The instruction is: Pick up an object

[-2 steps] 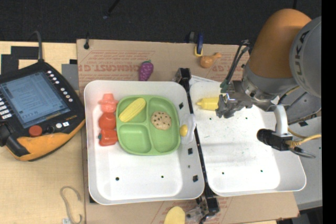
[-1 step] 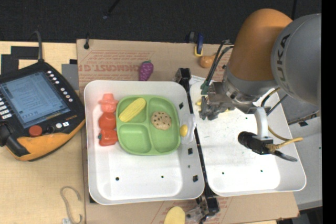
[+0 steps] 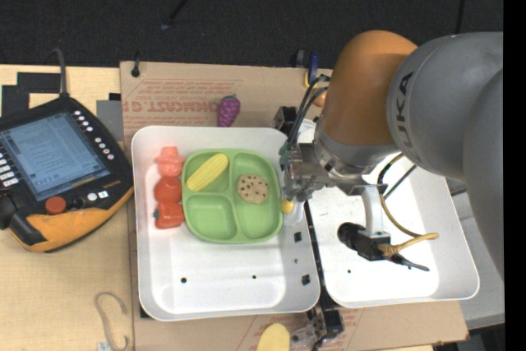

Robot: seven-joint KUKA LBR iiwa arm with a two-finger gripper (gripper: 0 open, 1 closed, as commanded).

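At the right wall of the left bin (image 3: pixel 164 284), the gripper (image 3: pixel 290 191) hangs low over the right rim of the green plate (image 3: pixel 215 219). Its body hides the tips, so whether it is wide or narrow cannot be told; nothing is seen held. Candidate objects: a small yellow piece (image 3: pixel 288 208) just below the gripper at the plate edge; the cookie (image 3: pixel 252 188) in the near plate compartment; the corn (image 3: pixel 205 170) in the far-left compartment; the red figure (image 3: pixel 168 191) beside the plate. The yellow piece is probably the target. For a sound grasp, centre over the piece before descending, keep clear of the plate rim and bin wall, close fully, then lift straight up. Risk: the piece is small and may slip or be pushed under the rim.
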